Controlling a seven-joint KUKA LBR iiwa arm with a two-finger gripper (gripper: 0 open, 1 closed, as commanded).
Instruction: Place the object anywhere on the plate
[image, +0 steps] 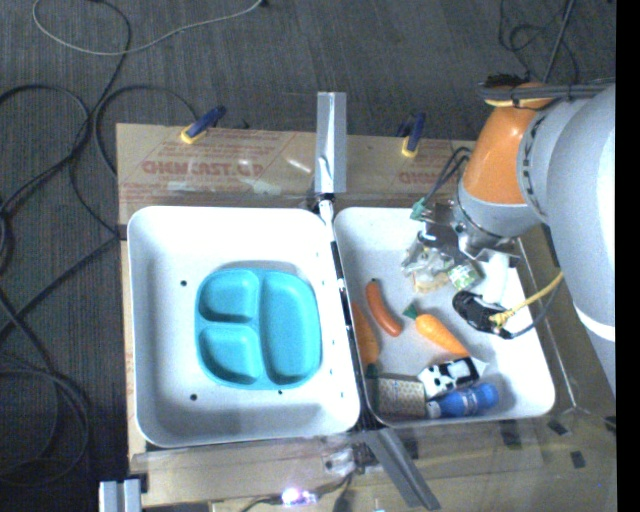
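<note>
Blue plate (262, 325) — one — in left bin (155, 300), three orange carrots (383, 307) in right bin (382, 240); gripper (436, 262) state unclear.

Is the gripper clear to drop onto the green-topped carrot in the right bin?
Probably yes: the gripper is close by, and the carrot lies uncovered with nothing stacked on it.

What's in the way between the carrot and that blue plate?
Only the bins' adjoining walls, which the carrot would have to be lifted over to reach the plate. Nothing visible lies between the gripper and the carrot.
</note>
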